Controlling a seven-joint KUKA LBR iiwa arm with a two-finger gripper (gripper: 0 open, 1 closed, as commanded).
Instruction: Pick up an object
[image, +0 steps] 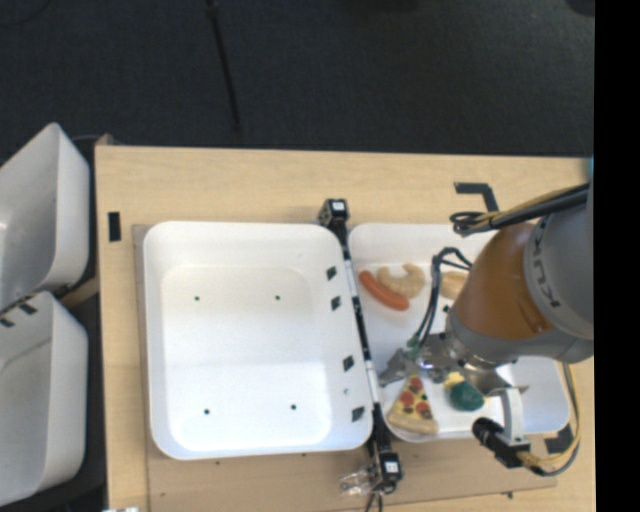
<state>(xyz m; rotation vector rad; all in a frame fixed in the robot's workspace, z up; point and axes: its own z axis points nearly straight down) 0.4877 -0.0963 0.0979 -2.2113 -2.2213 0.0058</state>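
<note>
The arm (520, 290) enters from 3 o'clock and hangs over the right bin (392, 238). Its gripper (432, 368) sits low in the bin, near a pizza slice (414, 405) at 7 o'clock and a green toy (466, 397) at 5 o'clock (part hidden by the wrist). A hot dog (384, 290) and a croissant (408, 277) lie at 11 o'clock from it. The left bin (245, 340) lies at 9 o'clock.

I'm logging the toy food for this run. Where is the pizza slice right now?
The pizza slice lies in the right bin, at its near left corner beside the divider, just left of a green toy.
</note>
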